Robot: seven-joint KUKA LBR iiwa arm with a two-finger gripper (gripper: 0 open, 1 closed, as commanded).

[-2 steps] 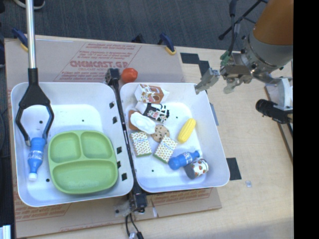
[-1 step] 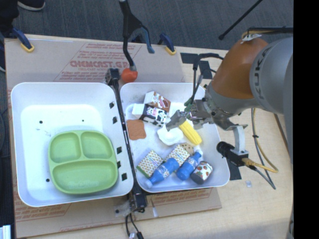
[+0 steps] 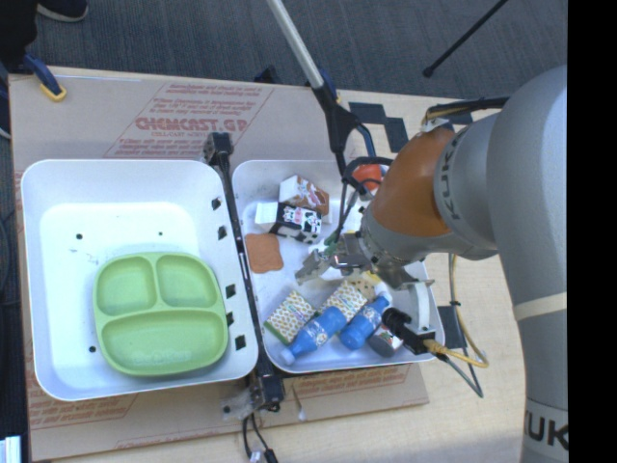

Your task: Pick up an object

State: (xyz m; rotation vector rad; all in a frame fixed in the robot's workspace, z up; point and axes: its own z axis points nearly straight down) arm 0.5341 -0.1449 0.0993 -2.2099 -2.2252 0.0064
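My gripper (image 3: pixel 321 261) hangs low over the middle of the right bin (image 3: pixel 333 364), below the orange wrist band. Just left of it lies a flat brown square (image 3: pixel 262 253). Behind it sit a black-and-white patterned box (image 3: pixel 300 223) and a white and brown packet (image 3: pixel 308 195). In front of it lie two blue bottles (image 3: pixel 313 335) (image 3: pixel 364 323) side by side, a patterned packet (image 3: pixel 289 315) to their left and another patterned packet (image 3: pixel 348 296) between them. The arm hides the bin's right part.
The left bin (image 3: pixel 58 220) holds a green divided plate (image 3: pixel 159 312). A black divider (image 3: pixel 231 249) runs between the bins. An orange item (image 3: pixel 366 173) shows at the right bin's back edge, and a dark object (image 3: pixel 388 343) lies near its front right corner. Cables trail at the front right.
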